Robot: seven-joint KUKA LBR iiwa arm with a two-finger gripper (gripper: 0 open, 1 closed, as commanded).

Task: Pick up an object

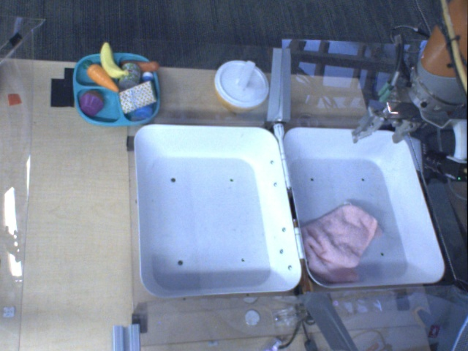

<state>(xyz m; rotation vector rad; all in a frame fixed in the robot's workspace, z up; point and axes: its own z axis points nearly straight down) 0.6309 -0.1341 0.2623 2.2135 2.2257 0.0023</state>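
The tool point(382, 129) hangs over the right bin's point(431, 218) far right corner, fingers spread and gripping nothing. A crumpled pink cloth point(339, 241) lies at that bin's near left corner. This looks like the approach step; next the tool must cross and descend.

Grey arm point(439, 86) with orange band, thin pale metal jaws, dark cables beside wrist
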